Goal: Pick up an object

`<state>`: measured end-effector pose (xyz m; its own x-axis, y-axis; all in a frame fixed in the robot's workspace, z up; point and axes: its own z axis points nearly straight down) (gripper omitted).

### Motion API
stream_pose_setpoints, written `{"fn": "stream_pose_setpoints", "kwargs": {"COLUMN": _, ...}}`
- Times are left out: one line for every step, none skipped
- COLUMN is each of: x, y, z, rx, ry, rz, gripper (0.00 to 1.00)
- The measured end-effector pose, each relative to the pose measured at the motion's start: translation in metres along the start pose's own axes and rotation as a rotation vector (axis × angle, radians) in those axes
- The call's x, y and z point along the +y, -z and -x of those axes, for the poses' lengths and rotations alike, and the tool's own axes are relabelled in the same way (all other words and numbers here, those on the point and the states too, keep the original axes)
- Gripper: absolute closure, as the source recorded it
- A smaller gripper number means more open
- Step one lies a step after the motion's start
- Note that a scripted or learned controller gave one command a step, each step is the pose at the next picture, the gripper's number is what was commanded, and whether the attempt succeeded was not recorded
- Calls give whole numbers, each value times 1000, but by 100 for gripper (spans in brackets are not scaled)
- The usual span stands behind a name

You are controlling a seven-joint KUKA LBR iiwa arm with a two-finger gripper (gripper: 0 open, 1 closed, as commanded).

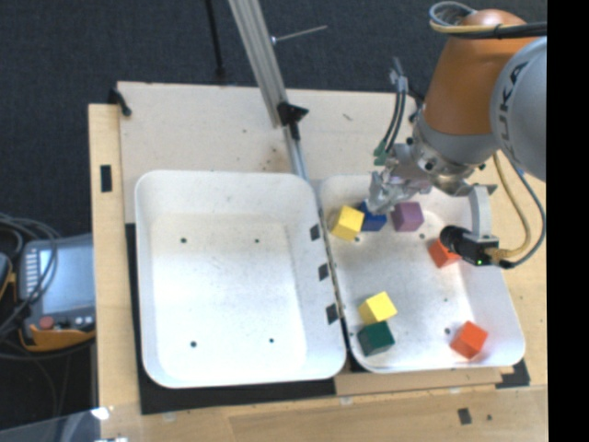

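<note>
Gripper [385, 194] sits low over the blue block [374, 219] at upper centre of the right bin [502, 293]; finger state cannot be told. Lift not yet done.

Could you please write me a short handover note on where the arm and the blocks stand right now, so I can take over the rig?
Hand: low over the far end of the right bin, above the blue block; its grip cannot be made out.
Blocks, all in the right bin: yellow block touching the blue one, purple block beside them, orange block partly behind a cable fitting, second yellow block, green block, second orange block.
Done: arm positioned over the far cluster.
Left: grasp and lift one block; none looks raised yet.
</note>
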<state>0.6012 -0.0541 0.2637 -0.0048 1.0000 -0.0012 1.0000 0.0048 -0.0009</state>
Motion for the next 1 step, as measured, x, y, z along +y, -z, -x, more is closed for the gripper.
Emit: {"fn": "stream_pose_setpoints", "kwargs": {"x": -8, "y": 3, "z": -53, "rx": 3, "ry": 3, "rz": 1, "gripper": 100}}
